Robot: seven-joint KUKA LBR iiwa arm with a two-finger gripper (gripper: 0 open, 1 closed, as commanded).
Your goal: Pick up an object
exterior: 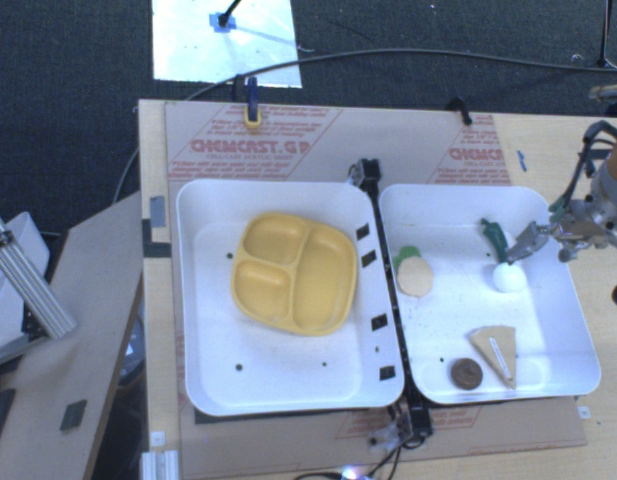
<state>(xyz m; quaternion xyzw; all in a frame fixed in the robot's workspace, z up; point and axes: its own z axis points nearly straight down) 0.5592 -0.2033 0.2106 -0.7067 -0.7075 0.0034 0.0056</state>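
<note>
Near the right bin's [578,368] far right side, a white ball [508,277] is lying just below the gripper [536,242], whose fingers are spreading apart with nothing between them. Left of it, a yellow tray [294,272] is sitting in the left bin [203,368].

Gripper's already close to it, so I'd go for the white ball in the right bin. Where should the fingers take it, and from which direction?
Take the white ball across its widest middle, coming straight down from above. It is round, so any finger line should work; it sits apart from the green piece behind it, and the gripper is just beside it, near the right bin back wall.
</note>
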